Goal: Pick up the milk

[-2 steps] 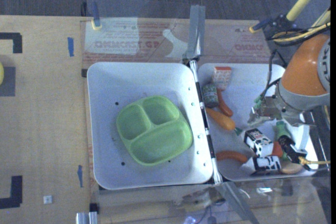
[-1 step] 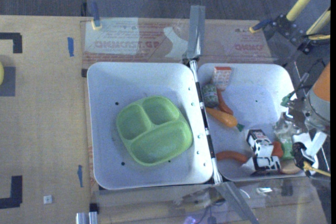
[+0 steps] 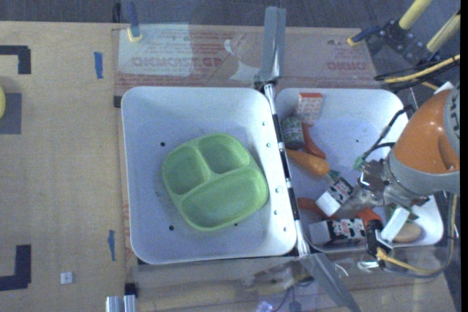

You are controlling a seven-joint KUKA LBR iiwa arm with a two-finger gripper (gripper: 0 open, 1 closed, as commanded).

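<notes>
The milk looks like the small white carton with dark print point(image 3: 335, 195), lying tilted in the middle of the right bin point(image 3: 344, 100). My gripper point(image 3: 365, 183) hangs low over that bin, just right of the carton and close to its upper end. The wrist and the orange band point(image 3: 430, 142) cover the bin's right side. Whether anything sits in the gripper cannot be made out from this angle.
The right bin also holds a red-and-white box point(image 3: 310, 106) at the back, a small can point(image 3: 292, 132), an orange carrot point(image 3: 308, 162), a red pepper point(image 3: 315, 145), a flat grey box with a dark label point(image 3: 339, 229) and a bread roll point(image 3: 409, 232). A green divided plate point(image 3: 214, 180) lies in the left bin point(image 3: 146, 113).
</notes>
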